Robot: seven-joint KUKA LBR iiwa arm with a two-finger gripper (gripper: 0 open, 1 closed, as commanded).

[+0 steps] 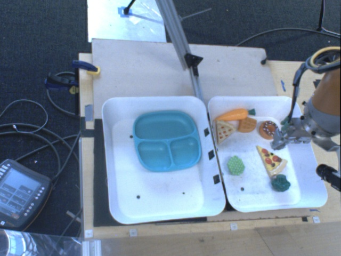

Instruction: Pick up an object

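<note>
Bench [144,68], two white bins side by side, touching along inner rims.

Left bin [114,111]: blue divided plate [165,141], three compartments, lying flat slightly toward the far edge, apart from all four rims.

Right bin [250,196], toy food scattered:
- Carrot [233,114] along the far edge, near the far left corner, green top pointing right.
- Wedge-shaped slice [224,130] just below the carrot, close to the left edge.
- Orange-brown piece [247,124] touching the carrot's underside, just beside the wedge.
- Donut [267,128] near the far edge, right of the orange-brown piece, apart from it.
- Pizza slice [272,160] toward the right edge, mid-depth, point aimed at the far edge.
- Light green lump [236,165] near the bin's middle, well apart from the pizza slice.
- Dark green lump [280,183] just beside the pizza slice's crust, toward the near right corner.

Gripper [279,138] low over the right bin near the right edge, between donut and pizza slice, just beside both. Released or clenched: cannot tell. Nothing seen held. All toy items resting on the bin floor.

Off the bench: clamp [80,68] at the far left edge, handheld pendant [18,191] on the floor to the left.
</note>
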